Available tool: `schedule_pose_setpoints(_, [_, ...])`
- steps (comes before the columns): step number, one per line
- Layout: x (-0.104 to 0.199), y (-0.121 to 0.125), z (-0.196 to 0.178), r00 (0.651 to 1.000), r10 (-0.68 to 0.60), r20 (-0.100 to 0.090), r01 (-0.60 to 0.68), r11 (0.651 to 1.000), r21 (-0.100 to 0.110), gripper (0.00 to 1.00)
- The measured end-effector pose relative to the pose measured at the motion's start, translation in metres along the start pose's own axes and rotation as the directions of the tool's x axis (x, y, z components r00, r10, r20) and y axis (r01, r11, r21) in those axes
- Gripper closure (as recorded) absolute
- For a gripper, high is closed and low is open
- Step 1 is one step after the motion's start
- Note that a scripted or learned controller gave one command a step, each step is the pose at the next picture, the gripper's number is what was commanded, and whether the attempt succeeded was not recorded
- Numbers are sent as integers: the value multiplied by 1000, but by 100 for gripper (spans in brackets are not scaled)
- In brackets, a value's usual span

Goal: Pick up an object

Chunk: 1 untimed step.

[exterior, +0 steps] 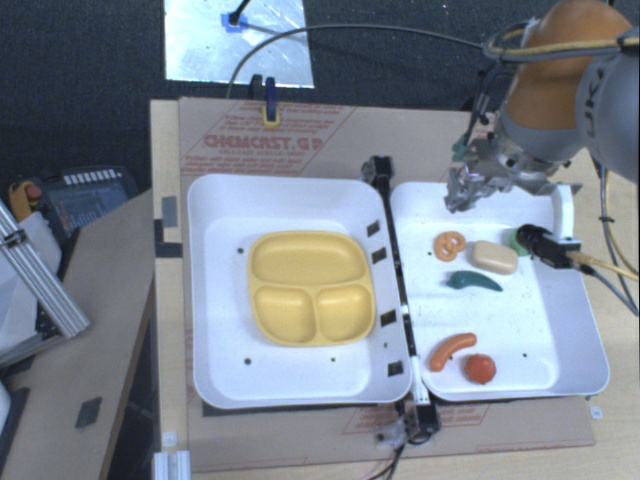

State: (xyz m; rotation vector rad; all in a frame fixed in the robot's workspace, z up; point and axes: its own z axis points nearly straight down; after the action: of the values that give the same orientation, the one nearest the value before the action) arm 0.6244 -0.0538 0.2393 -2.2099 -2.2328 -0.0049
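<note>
Yellow tray (308,286) in left bin (215,268); right bin (570,318) holds pretzel (449,245), sausage (451,350), teal pepper (474,281), tomato (480,368), beige block (494,257); gripper (462,194) hovers above bin's back edge, holding nothing, finger state unclear.

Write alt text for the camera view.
A grey robot arm's gripper hovers over the right bin, which holds a pretzel, beige block, teal pepper, sausage and tomato. The left bin holds a yellow divided tray.
</note>
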Motion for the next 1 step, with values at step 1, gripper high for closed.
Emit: schedule_pose_setpoints(1, [49, -8, -7, 1000, 1, 1, -1, 1000, 1, 100])
